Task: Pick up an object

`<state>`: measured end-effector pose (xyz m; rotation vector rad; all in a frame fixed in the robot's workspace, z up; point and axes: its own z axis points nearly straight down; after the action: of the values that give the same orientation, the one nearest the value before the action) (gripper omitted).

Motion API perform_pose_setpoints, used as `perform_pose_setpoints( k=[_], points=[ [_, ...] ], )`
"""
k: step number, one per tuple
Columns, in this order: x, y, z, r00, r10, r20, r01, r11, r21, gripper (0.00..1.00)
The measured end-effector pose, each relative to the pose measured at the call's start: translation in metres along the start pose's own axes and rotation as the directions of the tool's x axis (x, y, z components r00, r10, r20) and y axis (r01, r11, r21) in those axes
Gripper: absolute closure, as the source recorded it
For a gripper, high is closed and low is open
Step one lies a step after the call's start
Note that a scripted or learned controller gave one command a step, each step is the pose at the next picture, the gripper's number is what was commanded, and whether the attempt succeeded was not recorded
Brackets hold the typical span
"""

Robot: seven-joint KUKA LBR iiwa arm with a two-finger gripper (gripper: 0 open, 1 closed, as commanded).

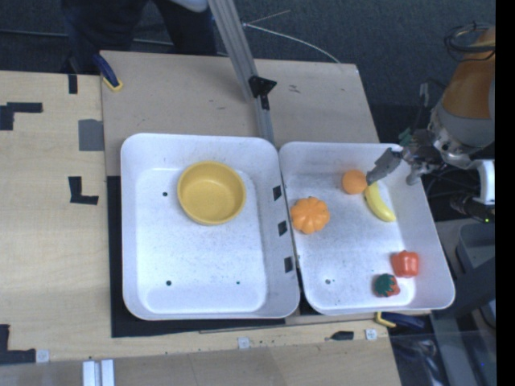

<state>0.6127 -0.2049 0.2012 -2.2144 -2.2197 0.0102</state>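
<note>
A light wooden desk (48,215) carried two shallow white bins side by side, seen from above at a slant. The left bin (145,284) held a yellow bowl (211,192), upright, toward its upper middle. A grey metal post (238,47) slanted down from the top of the view to the gap between the bins. In the right bin (354,292), a small orange pumpkin (310,215) lay near the left wall. Up and to its right sat a round orange fruit (352,182), with a yellow banana (380,203) just beside it. Near the bin's lower right corner lay a red pepper (405,264) and, just below it, a red-and-green strawberry-like piece (386,285). The gripper (385,167) reached in from the right above the fruit and banana; whether it was open or closed could not be told, and nothing was seen held.
</note>
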Motion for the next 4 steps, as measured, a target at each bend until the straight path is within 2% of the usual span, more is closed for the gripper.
perform_pose_setpoints(
  k=[1,2,3,4],
  points=[
    [0.005,0.003,0.066,1.0,-0.002,-0.002,0.002,1.0,0.002,0.0],
    [0.006,0.003,0.115,1.0,-0.001,0.002,0.001,1.0,-0.006,0.0],
    [0.007,0.004,0.105,1.0,-0.004,0.004,0.004,1.0,-0.007,1.0],
    [0.014,0.007,0.045,1.0,-0.002,0.001,0.002,1.0,-0.01,1.0]
  ],
)
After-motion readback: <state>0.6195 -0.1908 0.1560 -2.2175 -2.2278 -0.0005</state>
